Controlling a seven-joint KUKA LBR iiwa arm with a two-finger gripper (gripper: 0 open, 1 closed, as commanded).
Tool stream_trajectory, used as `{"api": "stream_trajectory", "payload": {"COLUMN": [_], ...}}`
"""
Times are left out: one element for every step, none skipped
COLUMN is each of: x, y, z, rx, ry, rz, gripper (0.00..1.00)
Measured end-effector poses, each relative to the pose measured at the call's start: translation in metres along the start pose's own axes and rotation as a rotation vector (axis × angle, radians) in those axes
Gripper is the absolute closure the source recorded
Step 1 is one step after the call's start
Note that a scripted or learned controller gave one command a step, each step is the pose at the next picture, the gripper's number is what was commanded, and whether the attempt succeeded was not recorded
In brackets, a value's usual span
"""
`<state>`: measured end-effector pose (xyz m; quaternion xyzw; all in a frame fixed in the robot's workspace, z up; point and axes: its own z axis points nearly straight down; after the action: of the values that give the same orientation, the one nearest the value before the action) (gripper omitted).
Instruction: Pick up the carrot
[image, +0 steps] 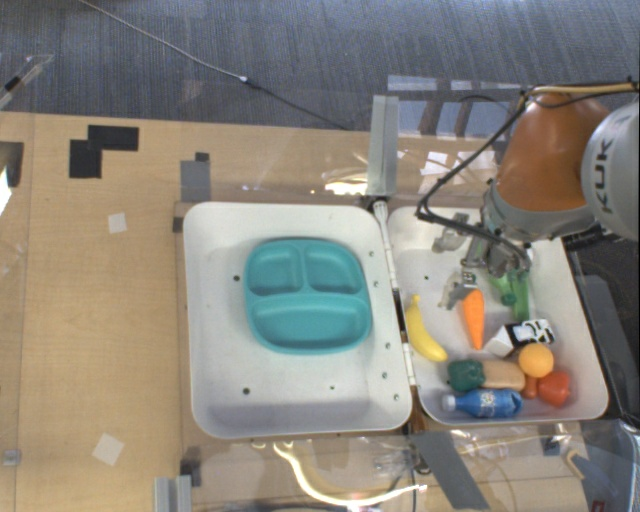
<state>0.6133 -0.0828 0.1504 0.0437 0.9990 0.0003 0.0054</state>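
The orange carrot (473, 318) lies in the right bin (585, 330), pointing towards the front, between a banana and a green item. My gripper (478, 285) hangs just over the carrot's thick back end. It is open, and one metal finger (456, 293) hangs to the left of the carrot's top. Nothing sits between the fingers. The arm's orange band (545, 150) and grey wrist cover the bin's back right corner.
Around the carrot are a yellow banana (425, 335), a green item (517, 292), a black-and-white piece (528, 332), an orange ball (536, 360), a red fruit (556, 388), a tan roll (503, 375), a dark green lump (465, 375) and a blue bottle (483, 403). The left bin (215, 380) holds a teal divided tray (305, 295).
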Motion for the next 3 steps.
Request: {"api": "stream_trajectory", "payload": {"x": [0.017,0.076,0.035], "y": [-0.026,-0.056,-0.075], "z": [0.06,0.059,0.061], "rx": [0.0,0.001,0.001], "ry": [-0.005,-0.007,-0.003], "rz": [0.032,0.238,0.571], "gripper": [0.0,0.0,0.0]}}
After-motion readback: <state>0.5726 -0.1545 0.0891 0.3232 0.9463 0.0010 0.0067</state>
